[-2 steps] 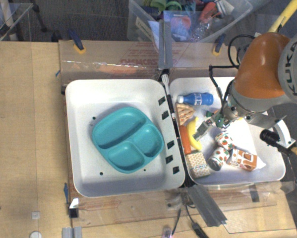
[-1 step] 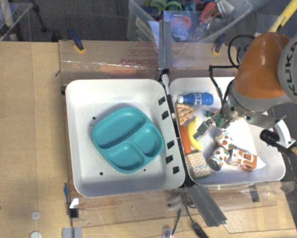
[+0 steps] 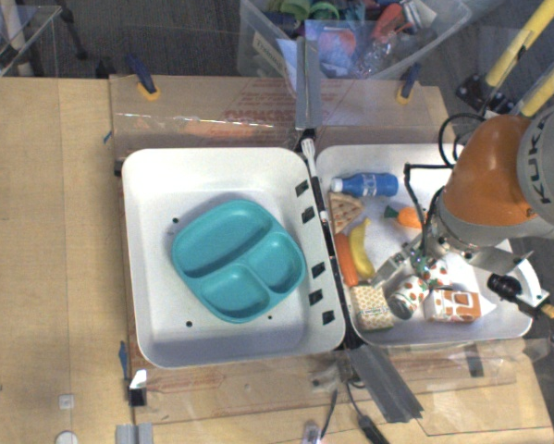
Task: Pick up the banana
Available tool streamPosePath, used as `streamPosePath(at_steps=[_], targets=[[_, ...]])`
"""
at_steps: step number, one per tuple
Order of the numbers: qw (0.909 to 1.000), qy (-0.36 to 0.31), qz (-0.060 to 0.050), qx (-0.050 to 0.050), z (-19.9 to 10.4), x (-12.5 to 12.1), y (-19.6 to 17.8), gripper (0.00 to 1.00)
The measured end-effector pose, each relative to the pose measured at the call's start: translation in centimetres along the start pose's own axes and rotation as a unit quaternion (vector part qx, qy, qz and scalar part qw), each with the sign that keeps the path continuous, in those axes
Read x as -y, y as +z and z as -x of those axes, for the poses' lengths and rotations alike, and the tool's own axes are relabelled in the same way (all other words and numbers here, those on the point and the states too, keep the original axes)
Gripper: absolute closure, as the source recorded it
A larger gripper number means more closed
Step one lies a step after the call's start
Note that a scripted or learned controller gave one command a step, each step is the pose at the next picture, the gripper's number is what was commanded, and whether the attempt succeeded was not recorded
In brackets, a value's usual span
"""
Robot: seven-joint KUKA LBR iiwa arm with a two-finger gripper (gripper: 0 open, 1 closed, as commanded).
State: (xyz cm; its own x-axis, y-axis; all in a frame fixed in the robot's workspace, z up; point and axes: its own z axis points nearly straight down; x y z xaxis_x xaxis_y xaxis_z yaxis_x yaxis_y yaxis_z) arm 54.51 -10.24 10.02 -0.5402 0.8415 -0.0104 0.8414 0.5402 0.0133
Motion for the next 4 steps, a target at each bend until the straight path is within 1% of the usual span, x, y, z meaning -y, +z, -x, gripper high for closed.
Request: streamPosePath(at_steps=[1, 2, 3, 4], targets=[[0.9987, 0.050, -0.002, -0.002, 0.8, -1.8, 1.1, 0.00], [0.9983, 0.058, -0.002, 0.000, 3.7, -6.2, 1.1, 0.00], [0.9983, 0.058, 0.000, 0.002, 3.8, -6.3, 0.0, 1.00], [0.9917, 0.128, -0.007, -0.003, 3.3, -12.6, -8.3, 1.00]])
